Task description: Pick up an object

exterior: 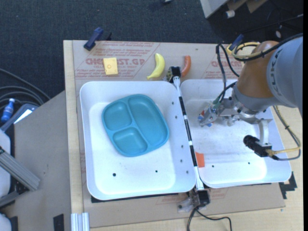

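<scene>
The grey arm (274, 71) enters from 3 o'clock over the right bin (231, 174). The left bin (96, 177) holds a blue divided plate (135, 124) near its centre. The gripper (208, 117) hangs at the right bin's 10 o'clock; whether it is clenched I cannot tell.

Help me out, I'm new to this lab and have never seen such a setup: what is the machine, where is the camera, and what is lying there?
One camera looks down at a slant on a bench with two shallow white bins. The grey arm with an orange band reaches in from the right; it is a robot arm, and its gripper hangs low over the right bin. I cannot see anything held in it. The left bin holds a blue divided plate. Behind the bins, on the bench board, lie a yellow banana, a yellow block and an orange item.
</scene>
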